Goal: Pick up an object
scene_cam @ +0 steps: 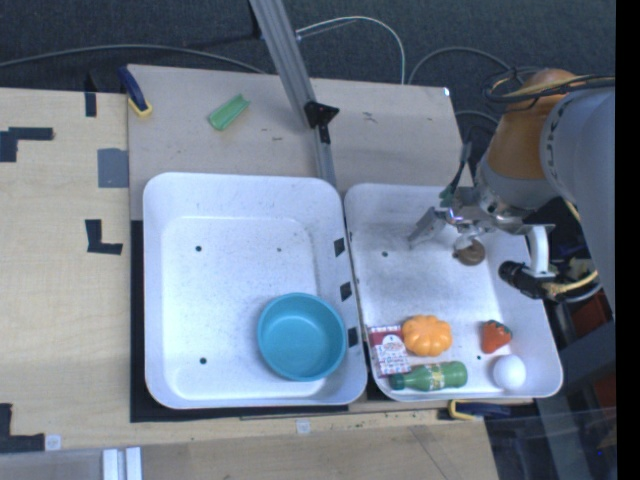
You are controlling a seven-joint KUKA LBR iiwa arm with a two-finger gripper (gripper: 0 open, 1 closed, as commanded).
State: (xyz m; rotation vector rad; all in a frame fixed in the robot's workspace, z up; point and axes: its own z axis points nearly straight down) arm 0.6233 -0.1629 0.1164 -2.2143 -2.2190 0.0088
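Observation:
My gripper (428, 228) hangs low over the upper part of the right bin (420, 288), reaching in from the right under the grey and orange wrist (530, 143). A small brown round object (468, 254) lies just below and right of it; whether they touch is unclear. Along the near wall of this bin lie an orange pumpkin-shaped toy (427, 335), a red strawberry-like toy (495, 336), a white egg (509, 372), a green bottle (430, 376) on its side and a red-and-white packet (388, 350). They sit well below the gripper.
The left bin (200, 268) holds a blue bowl (301, 335) at its near right corner. A grey pole (290, 58) slants across the bench behind the bins. A green block (228, 112) and a blue-yellow clip (134, 92) lie on the board behind.

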